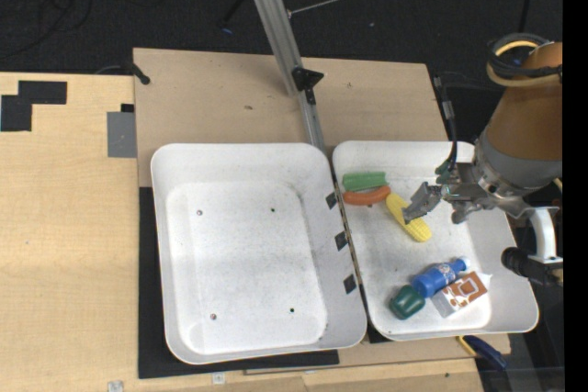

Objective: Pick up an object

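Observation:
My gripper (440,206) hangs over the right bin (514,312), open, with nothing between its fingers. Its left finger (421,201) is just above the upper end of a yellow corn-shaped piece (408,218) that lies diagonally in the bin. To the left of that lie a green block (365,181) and an orange piece (366,196), stacked close together. Nearer the front of the bin are a blue bottle (437,277), a dark green round object (405,301) and a small white and brown box (462,293).
The left bin (175,197) sits beside the right one, joined by black clips (341,240). A slanted metal rail (276,23) rises behind the bins. The arm's grey and orange body (524,119) stands over the right bin's far right corner.

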### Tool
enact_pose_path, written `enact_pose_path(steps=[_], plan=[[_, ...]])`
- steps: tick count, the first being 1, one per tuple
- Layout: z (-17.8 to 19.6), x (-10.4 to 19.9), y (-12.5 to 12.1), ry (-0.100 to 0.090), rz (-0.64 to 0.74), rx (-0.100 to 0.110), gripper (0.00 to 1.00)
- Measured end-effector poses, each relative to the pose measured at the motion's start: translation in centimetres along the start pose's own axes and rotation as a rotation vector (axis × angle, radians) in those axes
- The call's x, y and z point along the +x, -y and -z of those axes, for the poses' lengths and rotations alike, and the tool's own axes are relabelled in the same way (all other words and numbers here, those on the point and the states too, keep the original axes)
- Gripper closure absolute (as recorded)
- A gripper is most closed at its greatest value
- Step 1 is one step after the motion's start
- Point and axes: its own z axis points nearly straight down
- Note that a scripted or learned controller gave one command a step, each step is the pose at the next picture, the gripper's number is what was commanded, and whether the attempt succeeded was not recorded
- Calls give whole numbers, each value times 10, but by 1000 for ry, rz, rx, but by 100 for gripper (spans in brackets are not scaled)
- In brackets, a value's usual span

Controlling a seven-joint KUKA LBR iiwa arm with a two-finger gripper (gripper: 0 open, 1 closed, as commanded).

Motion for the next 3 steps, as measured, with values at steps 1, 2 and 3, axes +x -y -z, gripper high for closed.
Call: enact_pose_path(steps=[1, 2, 3], plan=[[0, -1, 0, 0, -4, -1, 0], [-43, -1, 3, 0, -1, 5, 0], [-107, -3, 5, -1, -1, 6, 0]])
